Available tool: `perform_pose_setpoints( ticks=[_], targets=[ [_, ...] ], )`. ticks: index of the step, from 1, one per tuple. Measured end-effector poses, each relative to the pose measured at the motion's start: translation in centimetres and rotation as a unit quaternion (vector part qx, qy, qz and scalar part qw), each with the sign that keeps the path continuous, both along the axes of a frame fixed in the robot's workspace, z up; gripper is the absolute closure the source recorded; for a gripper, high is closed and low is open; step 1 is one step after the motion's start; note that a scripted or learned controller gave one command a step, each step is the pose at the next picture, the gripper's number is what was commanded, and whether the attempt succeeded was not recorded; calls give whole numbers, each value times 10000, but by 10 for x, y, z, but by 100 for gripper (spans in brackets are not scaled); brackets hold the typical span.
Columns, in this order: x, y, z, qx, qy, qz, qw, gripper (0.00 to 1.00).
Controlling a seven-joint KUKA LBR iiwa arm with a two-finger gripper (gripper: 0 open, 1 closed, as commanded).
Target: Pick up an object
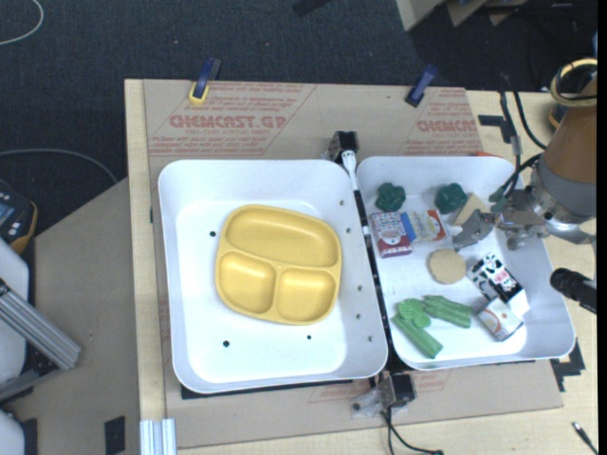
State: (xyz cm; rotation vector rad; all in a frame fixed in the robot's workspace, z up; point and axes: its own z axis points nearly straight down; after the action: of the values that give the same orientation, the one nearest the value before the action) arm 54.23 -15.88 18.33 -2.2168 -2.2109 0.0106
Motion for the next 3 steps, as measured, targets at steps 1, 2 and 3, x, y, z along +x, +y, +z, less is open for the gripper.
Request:
perform_pose_setpoints(
  ticks=[1, 2, 3],
  targets=[
    [3, 0, 6, -13, -59, 13, 10000, 0],
    [10, 6, -53, 2, -25, 18, 10000, 0],
    [14, 7, -96, -30, -126, 27, 9999, 0]
  ],
)
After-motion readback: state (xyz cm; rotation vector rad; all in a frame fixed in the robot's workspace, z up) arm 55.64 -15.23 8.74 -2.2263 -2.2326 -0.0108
